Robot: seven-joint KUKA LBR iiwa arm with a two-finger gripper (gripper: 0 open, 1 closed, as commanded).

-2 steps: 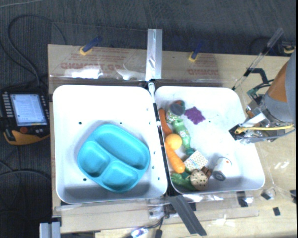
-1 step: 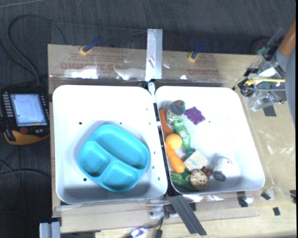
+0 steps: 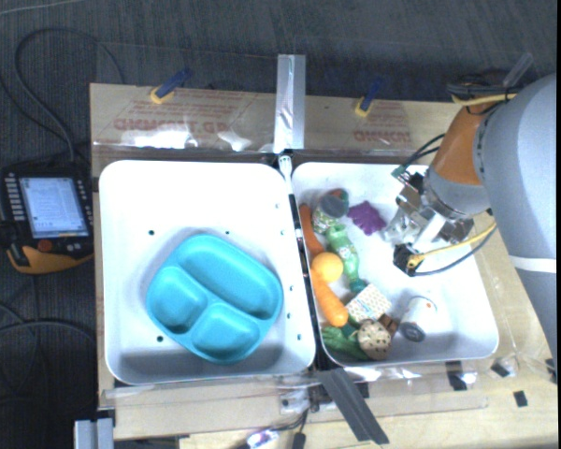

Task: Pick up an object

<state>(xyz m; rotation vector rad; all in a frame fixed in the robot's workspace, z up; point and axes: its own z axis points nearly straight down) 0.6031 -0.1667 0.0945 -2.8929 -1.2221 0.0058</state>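
The gripper point(image 3: 404, 230) hangs over the right bin point(image 3: 467, 335), toward its 1 o'clock, and I cannot tell whether the claw is open or closed. It looks like the approach step, with nothing picked yet. A purple toy point(image 3: 365, 216) lies just beside it at 9 o'clock. Next, I'd say, it needs to centre over that toy and come down.
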